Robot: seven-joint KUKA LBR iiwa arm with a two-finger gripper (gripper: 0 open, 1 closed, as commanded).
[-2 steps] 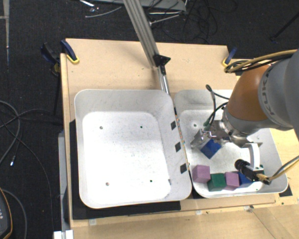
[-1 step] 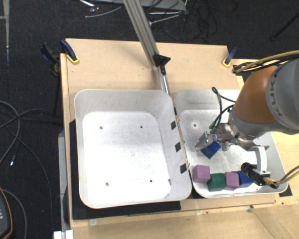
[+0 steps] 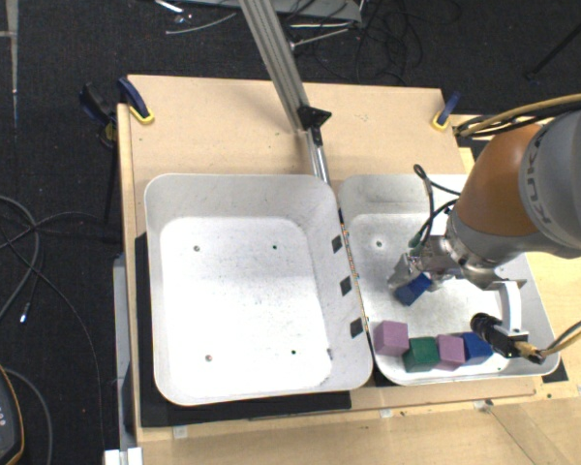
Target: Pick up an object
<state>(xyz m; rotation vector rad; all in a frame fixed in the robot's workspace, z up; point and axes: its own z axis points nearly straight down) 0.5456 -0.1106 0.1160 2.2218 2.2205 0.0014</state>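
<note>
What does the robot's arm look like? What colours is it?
The arm is fat and round, grey with a wide orange band near the wrist. Thin black cables loop beside it, and its small metal end effector sits at the tip.

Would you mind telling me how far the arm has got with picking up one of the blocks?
Done: the gripper has reached into the right bin, at a blue block set apart from the others. In hand: that block sits at its fingertips; whether it is gripped or off the floor, I cannot tell. Left: a clear lift. Two purple blocks, a green block and another blue one lie along the near wall.
</note>
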